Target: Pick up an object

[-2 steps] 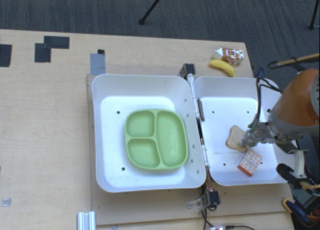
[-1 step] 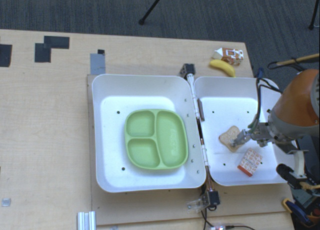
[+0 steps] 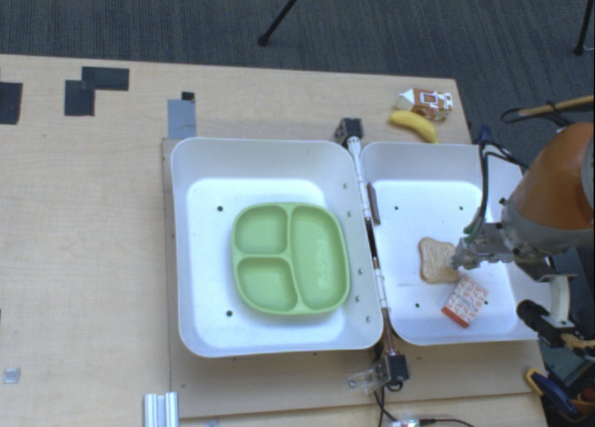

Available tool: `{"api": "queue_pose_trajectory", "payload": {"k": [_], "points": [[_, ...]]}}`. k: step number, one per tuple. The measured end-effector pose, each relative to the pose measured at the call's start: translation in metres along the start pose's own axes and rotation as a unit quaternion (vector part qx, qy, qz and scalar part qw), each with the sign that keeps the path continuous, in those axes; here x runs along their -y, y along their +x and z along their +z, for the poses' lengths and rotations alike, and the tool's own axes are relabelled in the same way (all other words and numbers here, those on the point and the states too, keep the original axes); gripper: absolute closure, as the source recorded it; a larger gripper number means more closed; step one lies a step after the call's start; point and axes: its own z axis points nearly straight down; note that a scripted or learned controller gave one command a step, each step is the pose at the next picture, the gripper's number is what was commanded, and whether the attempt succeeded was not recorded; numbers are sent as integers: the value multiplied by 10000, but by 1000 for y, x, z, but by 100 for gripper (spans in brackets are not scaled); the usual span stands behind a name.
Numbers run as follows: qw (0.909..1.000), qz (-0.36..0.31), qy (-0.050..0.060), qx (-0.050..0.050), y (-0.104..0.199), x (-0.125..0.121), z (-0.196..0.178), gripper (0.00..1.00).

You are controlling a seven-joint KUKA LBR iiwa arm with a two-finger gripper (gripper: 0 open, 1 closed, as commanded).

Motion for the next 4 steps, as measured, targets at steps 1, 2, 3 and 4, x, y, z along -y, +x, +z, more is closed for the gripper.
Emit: {"api": "queue_pose_trajectory", "payload": {"k": [1,2,3,4], "points": [[10000,-1,2,0,0,0,0,0],[10000,-7,-15,-1,0,-2,-11,100],[10000,-9,-15,0,0,-2,-11,0],[10000,11,58,13,37,20,24,0]]}}
